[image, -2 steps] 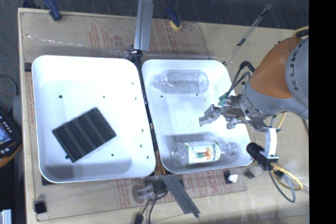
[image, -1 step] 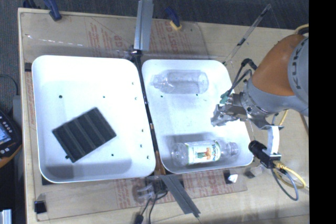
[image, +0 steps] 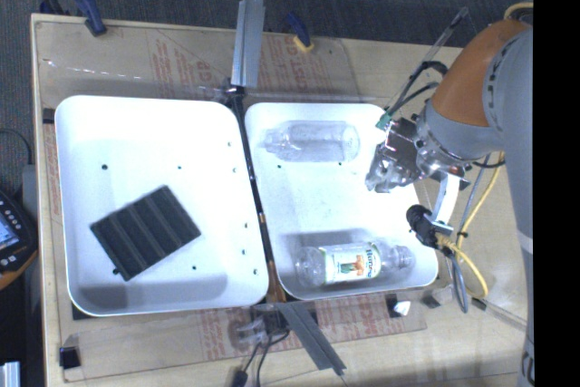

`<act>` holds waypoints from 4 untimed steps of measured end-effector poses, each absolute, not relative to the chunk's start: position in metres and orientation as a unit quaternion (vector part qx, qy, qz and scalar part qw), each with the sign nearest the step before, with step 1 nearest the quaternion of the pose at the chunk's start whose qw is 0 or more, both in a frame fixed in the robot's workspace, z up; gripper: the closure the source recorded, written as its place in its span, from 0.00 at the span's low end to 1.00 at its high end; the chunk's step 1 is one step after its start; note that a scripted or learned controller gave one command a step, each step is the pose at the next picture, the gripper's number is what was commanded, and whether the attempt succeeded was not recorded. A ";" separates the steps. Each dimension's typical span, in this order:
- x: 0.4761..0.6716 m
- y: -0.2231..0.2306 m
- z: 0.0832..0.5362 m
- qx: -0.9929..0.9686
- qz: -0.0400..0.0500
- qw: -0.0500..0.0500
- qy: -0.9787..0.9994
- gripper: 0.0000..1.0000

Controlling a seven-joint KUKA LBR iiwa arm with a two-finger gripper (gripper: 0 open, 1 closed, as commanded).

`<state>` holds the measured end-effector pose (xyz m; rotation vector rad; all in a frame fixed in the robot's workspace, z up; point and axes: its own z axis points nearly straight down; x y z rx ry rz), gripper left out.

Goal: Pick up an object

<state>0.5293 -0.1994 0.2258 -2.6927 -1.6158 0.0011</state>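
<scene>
Two clear plastic bottles lie in the right bin. One bottle without a label rests near the bin's far wall. The other bottle, with a white and orange label, lies along the near wall. A dark ribbed rectangular pad sits in the left bin. My gripper hangs over the right bin's right edge, right of the far bottle and above the labelled one, touching neither. Nothing shows between its fingers.
A metal bar stands at the far side between the bins. Blue clamps hold the bench's far edge. Cables trail down by the arm at the right. A handheld device lies off the left edge.
</scene>
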 end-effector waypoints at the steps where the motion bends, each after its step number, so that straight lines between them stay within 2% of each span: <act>1: 0.529 -0.199 0.226 -0.857 0.000 0.001 -0.515 0.00; 2: 0.486 -0.201 0.199 -0.817 0.001 0.002 -0.577 0.00; 3: 0.477 -0.180 0.217 -0.748 0.000 0.002 -0.664 0.00; 4: 0.478 -0.168 0.214 -0.617 0.001 0.002 -0.787 0.00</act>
